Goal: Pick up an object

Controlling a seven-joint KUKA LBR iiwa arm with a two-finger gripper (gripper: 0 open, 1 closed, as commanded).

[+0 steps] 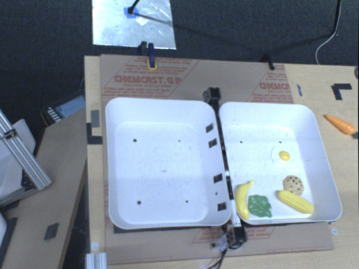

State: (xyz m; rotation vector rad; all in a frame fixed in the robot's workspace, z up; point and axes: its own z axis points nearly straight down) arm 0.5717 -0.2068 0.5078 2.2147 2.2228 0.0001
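Poking in at edge: carrot (340,124)

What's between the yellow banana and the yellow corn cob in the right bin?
In the camera view, a green leafy toy piece lies between the yellow banana and the yellow corn cob, touching the banana; bare white floor separates it from the corn.

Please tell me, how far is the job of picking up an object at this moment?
Nothing looks done yet. The banana, green leaf, corn cob, cookie and fried egg all lie on the floor of the right bin, none lifted. A carrot rests on the bench outside it. Nothing is in hand. The whole pick is left.
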